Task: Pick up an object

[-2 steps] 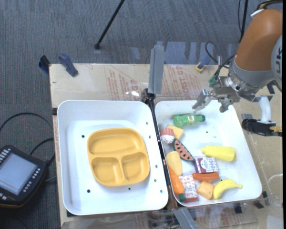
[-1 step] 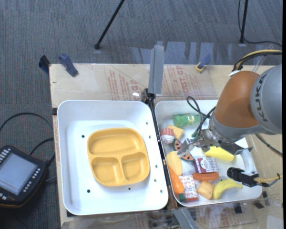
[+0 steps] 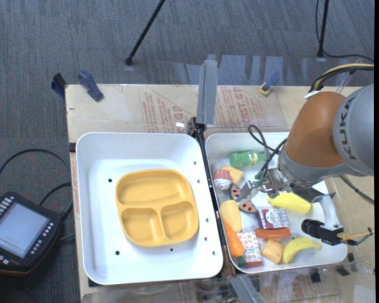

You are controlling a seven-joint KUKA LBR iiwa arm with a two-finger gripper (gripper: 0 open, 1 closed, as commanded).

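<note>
The likeliest object to pick is a small red slice with dark spots. It lies left of the middle of the right bin, just beside a pale yellow cob-shaped toy and near a red-and-white piece. The gripper hangs low over this spot, a little up and right of the slice. I cannot tell whether the jaws are open or closed, because the wrist and cables hide them, and nothing can be seen held.

The rest of that bin is crowded: a lemon-like yellow toy under the arm, a red-and-white packet, a red sausage, a carrot, a banana and a green item at the far side.

To do this step well, I judge the jaws should settle on one piece only — centred over it and straddling its narrow side, so they do not wedge against a neighbour. The slice looks thin and flat, so a shallow descent would likely close on air. The rounder cob may be the safer target.

The left bin holds a yellow divided tray; both bins rest on the desk.
</note>
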